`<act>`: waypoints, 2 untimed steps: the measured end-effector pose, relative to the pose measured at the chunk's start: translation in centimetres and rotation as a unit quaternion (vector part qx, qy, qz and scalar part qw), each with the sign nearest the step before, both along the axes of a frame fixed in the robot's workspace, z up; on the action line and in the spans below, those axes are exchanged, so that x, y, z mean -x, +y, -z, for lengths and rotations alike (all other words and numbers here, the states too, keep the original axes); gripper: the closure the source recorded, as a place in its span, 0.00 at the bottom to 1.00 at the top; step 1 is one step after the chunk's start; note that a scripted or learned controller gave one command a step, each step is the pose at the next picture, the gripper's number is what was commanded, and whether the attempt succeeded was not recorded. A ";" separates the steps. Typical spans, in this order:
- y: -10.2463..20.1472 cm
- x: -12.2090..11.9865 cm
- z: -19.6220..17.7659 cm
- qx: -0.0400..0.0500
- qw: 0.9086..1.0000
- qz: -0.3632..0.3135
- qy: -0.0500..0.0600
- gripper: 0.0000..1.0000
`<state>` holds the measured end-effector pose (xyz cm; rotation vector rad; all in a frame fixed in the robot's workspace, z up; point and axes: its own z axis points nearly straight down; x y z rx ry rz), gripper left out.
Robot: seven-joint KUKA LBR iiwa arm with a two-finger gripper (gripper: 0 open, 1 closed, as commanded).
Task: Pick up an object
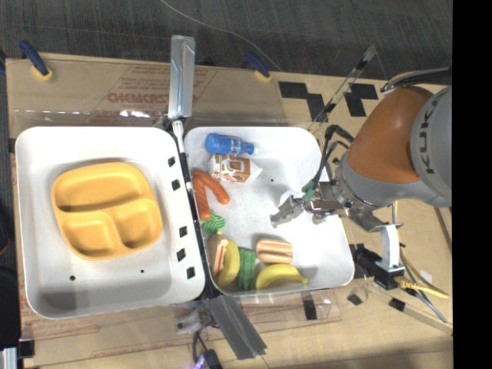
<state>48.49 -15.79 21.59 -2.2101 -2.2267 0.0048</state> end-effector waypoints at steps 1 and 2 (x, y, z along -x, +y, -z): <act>1.2 -5.5 12.3 0.000 0.998 -0.056 -0.002 0.00; -2.3 -8.0 9.9 0.000 0.988 -0.157 -0.002 0.00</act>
